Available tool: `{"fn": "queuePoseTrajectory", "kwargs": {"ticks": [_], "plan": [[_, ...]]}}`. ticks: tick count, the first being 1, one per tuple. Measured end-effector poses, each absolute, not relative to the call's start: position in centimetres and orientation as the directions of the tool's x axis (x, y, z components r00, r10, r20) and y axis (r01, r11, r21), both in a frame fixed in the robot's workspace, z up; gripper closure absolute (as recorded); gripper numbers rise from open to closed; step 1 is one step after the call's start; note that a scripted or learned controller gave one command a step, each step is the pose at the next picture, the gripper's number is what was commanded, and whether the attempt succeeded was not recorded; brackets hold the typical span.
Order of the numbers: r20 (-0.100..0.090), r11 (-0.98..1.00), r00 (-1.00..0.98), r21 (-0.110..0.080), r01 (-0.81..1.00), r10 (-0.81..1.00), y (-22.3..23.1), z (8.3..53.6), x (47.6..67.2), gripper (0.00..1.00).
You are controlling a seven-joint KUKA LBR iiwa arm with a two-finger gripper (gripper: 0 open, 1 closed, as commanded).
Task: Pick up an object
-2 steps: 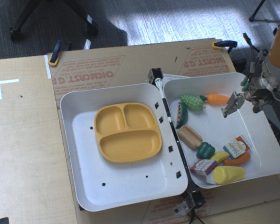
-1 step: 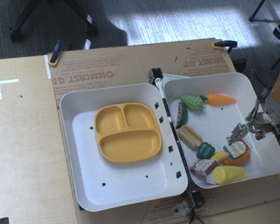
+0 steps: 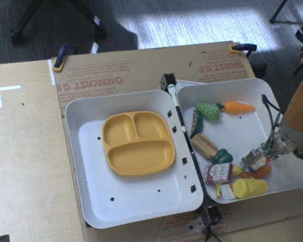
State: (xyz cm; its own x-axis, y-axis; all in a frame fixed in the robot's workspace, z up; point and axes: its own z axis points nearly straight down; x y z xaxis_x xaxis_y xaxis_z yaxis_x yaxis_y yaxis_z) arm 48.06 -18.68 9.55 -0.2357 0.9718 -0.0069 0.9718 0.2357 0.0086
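Claw (image 3: 255, 160) low in right bin (image 3: 290, 183) over orange-red toy (image 3: 261, 172); can't tell its state. We judge toy light, stiff plastic, slick; grip across mid-body.

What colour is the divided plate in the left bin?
Yellow-orange all over, with no pattern. The divided plate shows plainly in the camera view.

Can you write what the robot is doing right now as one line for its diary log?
arm: over right bin | gripper: low among toys near yellow bottle | carrot: untouched | yellow plate: left bin
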Motion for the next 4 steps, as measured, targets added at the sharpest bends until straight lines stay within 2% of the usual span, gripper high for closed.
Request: {"fn": "queuePoseTrajectory", "kwargs": {"ticks": [1,2,3,4], "plan": [[-0.008,0.233,-0.233,0.012,0.972,0.972,-18.7,10.6,48.2,1.00],[-0.003,0.560,-0.560,0.002,0.828,0.828,-13.8,16.0,47.9,1.00],[-0.005,0.850,-0.850,0.002,0.527,0.527,-11.3,20.0,47.9,1.00],[-0.002,0.970,-0.970,0.001,0.244,0.244,-13.1,15.9,47.8,1.00]]}}
